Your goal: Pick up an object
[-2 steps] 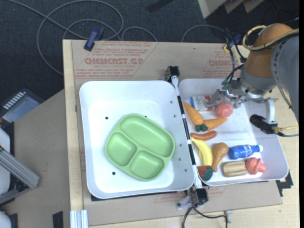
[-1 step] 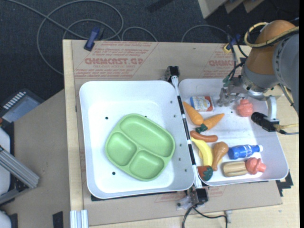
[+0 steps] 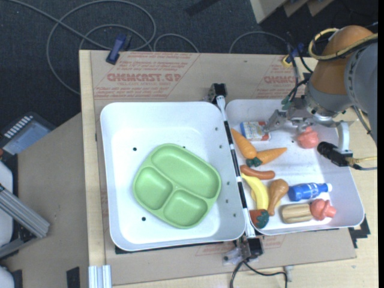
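Observation:
My gripper [image 3: 289, 120] hangs over the far part of the right bin [image 3: 354, 203], open, with nothing between its fingers. A small white, blue and red packet [image 3: 254, 130] lies just to its left. A pink peach [image 3: 308, 138] sits just to its right, below the wrist. Nearer the front lie two orange carrots [image 3: 271, 155] [image 3: 243, 144], a red-brown sausage [image 3: 258, 173], a yellow banana [image 3: 258, 192], a brown drumstick [image 3: 277, 191], a blue bottle [image 3: 309, 191], a tan bun [image 3: 295, 212] and a pink toy [image 3: 323, 209].
The left bin [image 3: 120, 125] holds a green divided plate [image 3: 176, 186] near its middle. A black clip [image 3: 218, 92] joins the bins at the far end. Cables and a blue clip [image 3: 116, 48] lie on the floor beyond the bench.

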Controlling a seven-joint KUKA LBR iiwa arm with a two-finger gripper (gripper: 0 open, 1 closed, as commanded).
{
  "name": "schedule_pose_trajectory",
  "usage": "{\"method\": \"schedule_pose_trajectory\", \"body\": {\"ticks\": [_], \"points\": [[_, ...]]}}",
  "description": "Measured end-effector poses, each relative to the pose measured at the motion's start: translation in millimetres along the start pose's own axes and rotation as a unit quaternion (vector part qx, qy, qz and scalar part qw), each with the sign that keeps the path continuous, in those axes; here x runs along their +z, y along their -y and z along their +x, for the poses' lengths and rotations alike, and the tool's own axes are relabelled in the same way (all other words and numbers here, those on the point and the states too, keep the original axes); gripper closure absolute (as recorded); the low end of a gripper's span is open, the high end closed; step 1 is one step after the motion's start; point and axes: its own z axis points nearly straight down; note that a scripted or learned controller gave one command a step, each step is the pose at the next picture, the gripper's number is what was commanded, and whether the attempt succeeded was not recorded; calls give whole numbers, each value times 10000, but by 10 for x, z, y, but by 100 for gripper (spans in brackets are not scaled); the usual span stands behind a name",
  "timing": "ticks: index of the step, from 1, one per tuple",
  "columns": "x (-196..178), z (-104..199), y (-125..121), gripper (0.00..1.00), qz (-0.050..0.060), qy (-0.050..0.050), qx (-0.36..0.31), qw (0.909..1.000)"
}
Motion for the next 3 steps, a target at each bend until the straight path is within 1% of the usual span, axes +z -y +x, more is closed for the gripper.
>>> {"method": "schedule_pose_trajectory", "body": {"ticks": [1, 2, 3], "points": [[103, 115, 37, 0, 7, 13, 10, 10000], [107, 312, -247, 0, 11, 6, 2, 10000], [104, -156, 195, 0, 10, -2, 8, 10000]]}}
